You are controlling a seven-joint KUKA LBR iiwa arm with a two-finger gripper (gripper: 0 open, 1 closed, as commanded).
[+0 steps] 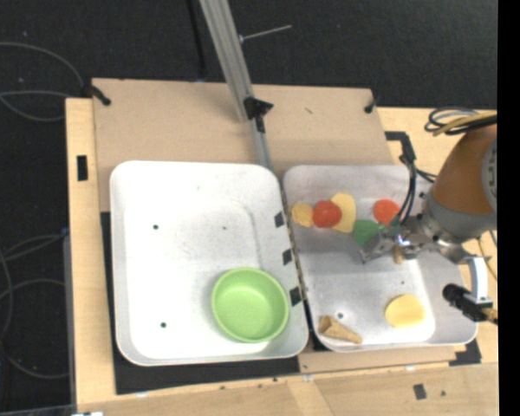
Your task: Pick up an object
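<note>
The arm [464, 189] reaches in from the right and its gripper [383, 248] is down in the right bin [364, 306], right at the green piece [366, 230] — whether it's clenched or released, I cannot tell. Beside it sit two red balls [327, 213] [386, 210] and two yellow pieces [344, 206] [303, 214]; nearer the front lie a yellow lump [405, 310] and a tan wedge [339, 328] — while a green bowl [250, 304] sits in the left bin [173, 224].

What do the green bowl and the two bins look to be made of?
Green bowl: probably plastic, with a smooth, even lime colour, a soft sheen and a thin moulded rim. Left bin and right bin: likely thin white plastic, matte, with rounded moulded corners and dark scuffs and specks; painted metal cannot be ruled out.
</note>
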